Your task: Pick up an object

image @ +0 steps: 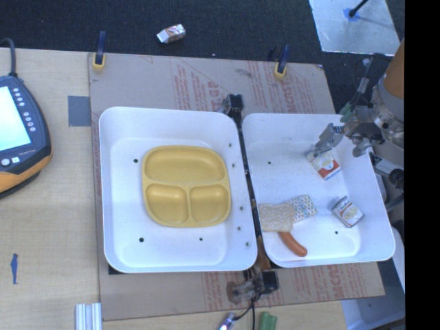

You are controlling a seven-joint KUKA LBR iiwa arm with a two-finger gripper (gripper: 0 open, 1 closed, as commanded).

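Evidently nothing is lifted yet; the pick is left to do.
The gripper (pixel 342 137) hangs over the right bin (pixel 275 133), fingers spread just above a small red-and-white carton (pixel 326 166) lying on the floor; beyond lie a second small box (pixel 348 212), a sponge (pixel 287 214), a sausage (pixel 293 244); the arm is cut off at the right.

A cardboard sheet (pixel 185 88) covers the wooden worktop (pixel 48 253). Two clamps, one yellow (pixel 100 55) and one (pixel 281 62) further right, grip the sheet's far edge. On the worktop left of the sheet lies a teach pendant (pixel 19 133) with a lit screen, a grey tape patch (pixel 79 110) between them. Beyond the sheet, on dark floor (pixel 240 19), lies a crumpled wrapper (pixel 171 34).
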